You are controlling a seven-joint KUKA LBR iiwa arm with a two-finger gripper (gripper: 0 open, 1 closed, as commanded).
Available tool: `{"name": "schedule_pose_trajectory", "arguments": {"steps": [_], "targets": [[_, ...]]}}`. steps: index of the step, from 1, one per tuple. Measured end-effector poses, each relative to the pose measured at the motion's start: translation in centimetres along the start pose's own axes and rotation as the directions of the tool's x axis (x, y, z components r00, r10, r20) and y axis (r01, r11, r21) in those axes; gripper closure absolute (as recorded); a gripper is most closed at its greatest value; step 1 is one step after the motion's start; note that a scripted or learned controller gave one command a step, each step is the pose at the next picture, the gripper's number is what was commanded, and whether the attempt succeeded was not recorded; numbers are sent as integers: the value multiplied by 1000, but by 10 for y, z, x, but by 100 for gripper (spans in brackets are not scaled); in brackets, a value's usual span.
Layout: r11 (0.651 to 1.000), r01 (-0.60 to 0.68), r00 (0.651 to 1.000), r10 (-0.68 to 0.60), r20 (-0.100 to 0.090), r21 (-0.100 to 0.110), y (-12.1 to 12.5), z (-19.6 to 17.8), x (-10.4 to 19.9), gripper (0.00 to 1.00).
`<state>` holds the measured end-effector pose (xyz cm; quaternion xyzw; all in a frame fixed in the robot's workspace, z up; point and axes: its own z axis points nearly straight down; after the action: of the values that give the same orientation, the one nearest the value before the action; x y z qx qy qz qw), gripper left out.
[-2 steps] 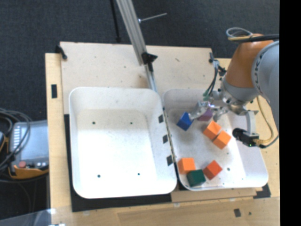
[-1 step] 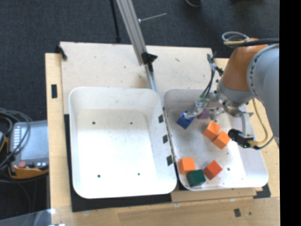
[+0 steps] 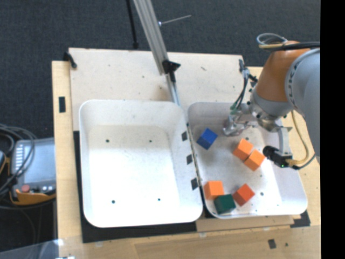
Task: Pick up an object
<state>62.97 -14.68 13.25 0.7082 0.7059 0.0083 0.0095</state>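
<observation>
Over the right bin point(image 3: 291, 196), you are looking at the claw point(image 3: 235, 127) hanging near the back wall. You cannot tell how the claw is set, because it is small and blurry. Nothing is showing inside it.

Just to the left of the claw and a bit closer to you, a blue block point(image 3: 206, 138) is sitting on the bin floor. It is near the claw, but you cannot tell if they are touching.

To the right of the blue block, two orange blocks point(image 3: 248, 154) are sitting side by side and touching each other. They are lying under the arm point(image 3: 280, 85), close to the claw.

Down at the front of the right bin, three more blocks are huddling together. An orange cube point(image 3: 214, 188) is sitting on the left. A green block point(image 3: 225, 203) is sitting just in front of it, near the front rim. A red block point(image 3: 244, 193) is sitting just to the right of the green one.

On the left, the left bin point(image 3: 89, 144) is sitting right beside the right bin, and their sides are touching. Both bins are resting on the bench point(image 3: 118, 69). A silver pole point(image 3: 152, 31) is leaning up from the bench behind the bins.
</observation>
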Motion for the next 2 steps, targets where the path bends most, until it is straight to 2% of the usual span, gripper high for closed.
{"name": "schedule_pose_trajectory", "arguments": {"steps": [1,2], "targets": [[1000,6,1000,-6,-1,22,1,-43,3,100],[1000,8,1000,-8,-1,18,9,-92,9,100]]}}
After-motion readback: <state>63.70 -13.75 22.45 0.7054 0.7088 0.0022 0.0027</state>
